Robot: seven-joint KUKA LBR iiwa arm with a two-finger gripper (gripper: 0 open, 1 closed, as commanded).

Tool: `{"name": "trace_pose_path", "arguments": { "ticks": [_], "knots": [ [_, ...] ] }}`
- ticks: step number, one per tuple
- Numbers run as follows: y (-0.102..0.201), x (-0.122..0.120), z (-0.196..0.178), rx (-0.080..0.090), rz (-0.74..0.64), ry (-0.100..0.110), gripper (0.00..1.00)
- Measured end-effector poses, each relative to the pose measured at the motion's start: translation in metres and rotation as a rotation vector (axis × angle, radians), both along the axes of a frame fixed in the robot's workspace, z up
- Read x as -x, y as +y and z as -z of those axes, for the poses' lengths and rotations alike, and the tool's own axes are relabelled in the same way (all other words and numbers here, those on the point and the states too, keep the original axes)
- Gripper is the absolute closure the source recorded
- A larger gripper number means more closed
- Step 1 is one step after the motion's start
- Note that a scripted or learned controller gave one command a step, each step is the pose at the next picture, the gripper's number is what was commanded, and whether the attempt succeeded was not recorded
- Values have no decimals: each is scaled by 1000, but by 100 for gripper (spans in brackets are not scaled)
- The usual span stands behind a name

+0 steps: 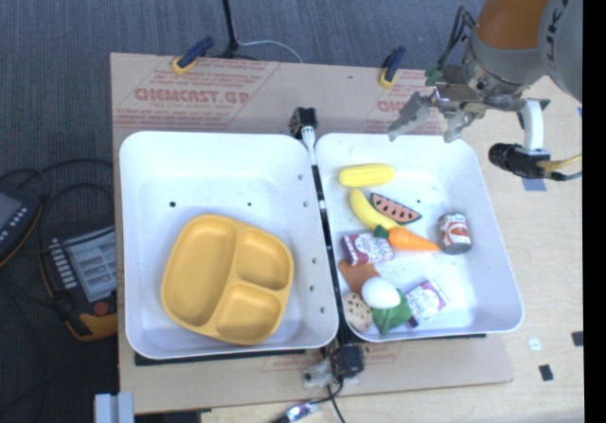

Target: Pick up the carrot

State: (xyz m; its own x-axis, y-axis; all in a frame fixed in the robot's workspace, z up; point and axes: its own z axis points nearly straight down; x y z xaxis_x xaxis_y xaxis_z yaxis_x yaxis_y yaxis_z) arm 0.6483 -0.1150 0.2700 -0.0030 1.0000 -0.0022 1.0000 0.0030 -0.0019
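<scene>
Orange carrot (414, 240) lying untouched in the right bin (492, 213), well below and slightly left of the tool (434, 125), between watermelon slice (394, 208) and soup can (455, 232). Tool spread open, gripping nothing, poised above the bin's far rim. Nothing done yet: descent, grasp and lift all remaining.

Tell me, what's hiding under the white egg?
The egg lies partly on a brown toy, a cookie and something green in the right bin. How much of them it covers is hidden. The carrot sits apart, higher up.
</scene>
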Motion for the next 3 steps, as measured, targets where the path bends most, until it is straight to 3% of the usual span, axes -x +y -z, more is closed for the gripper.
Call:
{"name": "trace_pose_path", "arguments": {
  "ticks": [1, 2, 3],
  "knots": [
    [-53, 58, 144, -5, 78, -4, 0],
    [-39, 85, 167, 7, -1, -53, 0],
    [-14, 116, 179, 5, -30, -18, 0]
  ]
}}
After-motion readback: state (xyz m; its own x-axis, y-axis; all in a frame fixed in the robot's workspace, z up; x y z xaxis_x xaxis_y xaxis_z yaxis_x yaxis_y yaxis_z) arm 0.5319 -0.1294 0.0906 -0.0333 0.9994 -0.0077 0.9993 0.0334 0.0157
